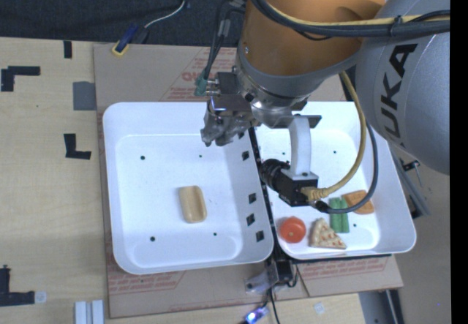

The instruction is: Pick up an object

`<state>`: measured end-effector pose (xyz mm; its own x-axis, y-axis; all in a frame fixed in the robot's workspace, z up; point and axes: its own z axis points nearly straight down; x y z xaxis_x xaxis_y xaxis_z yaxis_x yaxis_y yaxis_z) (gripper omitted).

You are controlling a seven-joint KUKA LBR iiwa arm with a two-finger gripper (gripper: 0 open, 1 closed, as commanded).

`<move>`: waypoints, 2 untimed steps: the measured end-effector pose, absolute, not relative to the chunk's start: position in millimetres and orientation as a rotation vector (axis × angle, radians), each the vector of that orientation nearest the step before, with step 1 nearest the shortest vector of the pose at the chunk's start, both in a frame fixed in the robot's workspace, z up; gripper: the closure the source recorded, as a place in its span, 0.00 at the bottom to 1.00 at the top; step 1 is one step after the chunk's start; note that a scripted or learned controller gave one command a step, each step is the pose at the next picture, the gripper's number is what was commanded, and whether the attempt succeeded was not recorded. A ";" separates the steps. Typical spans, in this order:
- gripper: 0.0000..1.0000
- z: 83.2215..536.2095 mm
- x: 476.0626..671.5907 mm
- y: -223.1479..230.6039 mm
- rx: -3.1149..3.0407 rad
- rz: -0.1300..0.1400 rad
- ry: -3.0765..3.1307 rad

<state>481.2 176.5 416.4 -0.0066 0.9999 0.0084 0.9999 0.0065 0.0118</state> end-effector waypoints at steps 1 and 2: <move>1.00 418.1 515.7 109.2 2.226 -0.001 2.213; 1.00 427.5 514.6 113.4 2.220 -0.004 2.222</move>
